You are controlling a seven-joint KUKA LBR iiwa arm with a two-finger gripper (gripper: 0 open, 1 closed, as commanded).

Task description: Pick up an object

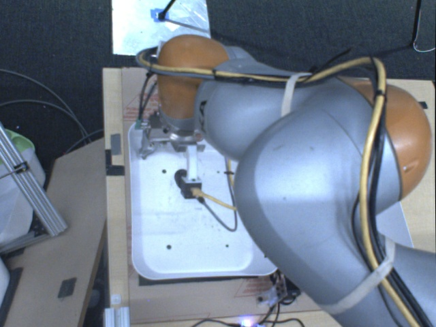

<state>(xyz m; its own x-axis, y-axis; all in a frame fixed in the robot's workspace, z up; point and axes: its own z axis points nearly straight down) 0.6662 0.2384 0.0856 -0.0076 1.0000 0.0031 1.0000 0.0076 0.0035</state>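
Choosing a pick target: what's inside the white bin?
The bin shows white floor with small dark specks; the arm covers its far end and right side, hiding anything there.

One camera watched me, fixed above the bench (116, 107) and looking down at a slant. It faced the far side, so the bench's near edge lay at the bottom of the frame and dark floor (54, 33) showed at the top. It sat close: the left bin (170, 251) took the middle, and my arm (306, 169), reaching in from the right, loomed large near the lens. My gripper (170, 142) fell left of centre, over the bin's far end.
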